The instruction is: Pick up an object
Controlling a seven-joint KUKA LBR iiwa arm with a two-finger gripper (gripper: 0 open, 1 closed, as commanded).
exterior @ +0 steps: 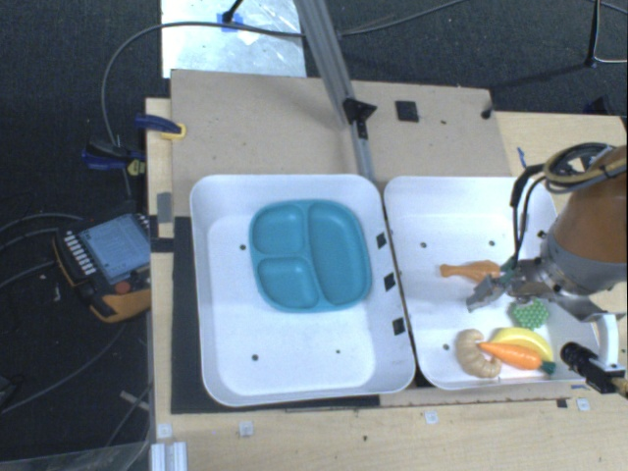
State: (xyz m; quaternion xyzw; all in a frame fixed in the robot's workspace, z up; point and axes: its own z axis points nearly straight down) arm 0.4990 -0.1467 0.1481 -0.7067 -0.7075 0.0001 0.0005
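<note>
The right bin (442,214) holds several toy foods. An orange piece (467,270) lies near its middle. A green bumpy piece (531,313), a yellow banana (522,339), an orange carrot (509,354) and a beige peanut-shaped piece (475,353) cluster at the front right. My gripper (489,289) hangs low over the right bin, just below and right of the orange piece and left of the green one. I see nothing held in it. The arm's orange band (593,228) is above it at the right.
The left bin (221,351) holds a blue divided plate (310,255). A grey pole (329,57) slants across the back of the bench. Cables and a handheld controller (106,263) lie on the floor at the left.
</note>
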